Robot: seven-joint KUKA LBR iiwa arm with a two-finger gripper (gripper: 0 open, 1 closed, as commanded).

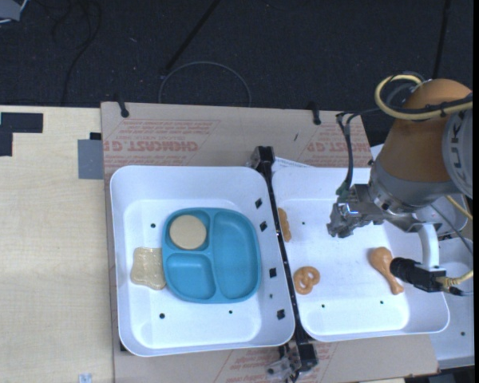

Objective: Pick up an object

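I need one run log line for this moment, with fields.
arm: over right bin | gripper: above bin floor, nothing seen held | right bin: pretzel, drumstick | left bin: blue tray

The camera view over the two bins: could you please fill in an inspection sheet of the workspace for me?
Surface: left bin and right bin, white, side by side on a cardboard sheet on the bench.
Job's things: pretzel and drumstick-shaped toy in the right bin; a small tan item by the divider.
Clutter: blue divided plate in the left bin with a round cookie in its upper-left compartment; tan toast-like piece beside the plate.
Grippers: gripper over the right bin, nothing seen between its fingers.
Cables: yellow hose at the arm; black cables behind the bench.
Surroundings: dark floor behind.
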